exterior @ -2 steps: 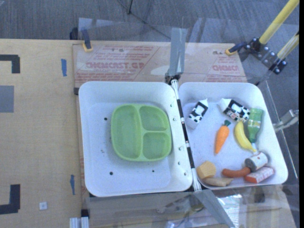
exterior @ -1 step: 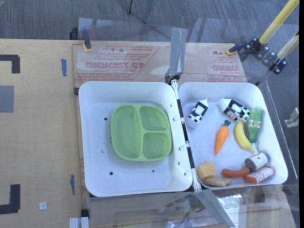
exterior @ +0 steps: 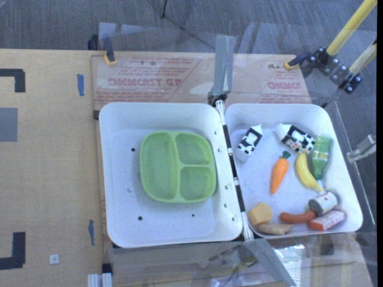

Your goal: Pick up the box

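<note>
Box (exterior: pixel 328 220): taken to be the small red-and-white carton lying flat in the lower right corner of the right bin (exterior: pixel 339 130), close against the bin's front wall. Not certain. A green carton (exterior: pixel 321 151) at the right wall and two cow-patterned cartons (exterior: pixel 250 141) (exterior: pixel 297 139) in the upper part of the bin are also box-shaped.

Progress: nothing done, by the look of it. The box rests on the bin floor among the other toys, not lifted. Approach, grasp and lift all remain. Claw: how far open it is, or whether it has anything, cannot tell.

Layout, largest first:
- Left bin (exterior: pixel 114 178), centre of frame, carries a green divided plate (exterior: pixel 178 166).
- Right bin holds all the small items.
- Banana (exterior: pixel 306 172), right of centre in the bin, beside the green carton.
- Carrot (exterior: pixel 279 172), middle of the bin, tip pointing down.
- Sausage (exterior: pixel 297 216), lower part, just left of the box.
- Can (exterior: pixel 323 202) on its side, just above the box and seemingly touching it.
- Orange wedge (exterior: pixel 260 213) and a tan piece (exterior: pixel 274 228) at the lower left corner.

Orientation of box: long axis runs close to the frame's horizontal, right end tipped slightly toward the top. Left end points at the sausage, right end toward the bin's right wall. Broad face up.

Judgement: crowded spot. Can above, sausage at the left and the wall below leave little room, so closing across the short axis looks awkward.
</note>
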You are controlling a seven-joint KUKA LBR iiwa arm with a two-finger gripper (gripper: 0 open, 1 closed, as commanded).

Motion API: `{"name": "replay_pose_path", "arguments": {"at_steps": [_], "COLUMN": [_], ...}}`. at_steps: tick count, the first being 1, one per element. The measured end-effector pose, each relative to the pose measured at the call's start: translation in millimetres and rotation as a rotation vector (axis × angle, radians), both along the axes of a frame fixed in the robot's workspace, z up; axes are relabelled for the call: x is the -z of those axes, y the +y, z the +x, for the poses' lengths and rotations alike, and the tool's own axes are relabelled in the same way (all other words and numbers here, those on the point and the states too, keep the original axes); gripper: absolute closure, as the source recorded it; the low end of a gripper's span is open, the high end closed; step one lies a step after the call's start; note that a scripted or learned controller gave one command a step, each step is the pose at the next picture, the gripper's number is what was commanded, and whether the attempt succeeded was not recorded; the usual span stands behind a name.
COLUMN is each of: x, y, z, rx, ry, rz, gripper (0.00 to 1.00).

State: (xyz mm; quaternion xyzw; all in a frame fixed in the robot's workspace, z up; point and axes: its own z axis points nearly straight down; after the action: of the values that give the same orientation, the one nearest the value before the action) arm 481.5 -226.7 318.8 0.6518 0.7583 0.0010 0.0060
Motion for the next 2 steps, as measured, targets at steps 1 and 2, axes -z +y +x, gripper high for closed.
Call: {"name": "replay_pose_path", "arguments": {"at_steps": [1,2], "x": [-10.7,-10.7], "y": [-1.2,-1.2], "z": [0.9,0.9], "rx": [0.001,0.001], "ry": [-0.005,-0.005], "rz": [-0.003,-0.003], "gripper": [1.0,0.0]}}
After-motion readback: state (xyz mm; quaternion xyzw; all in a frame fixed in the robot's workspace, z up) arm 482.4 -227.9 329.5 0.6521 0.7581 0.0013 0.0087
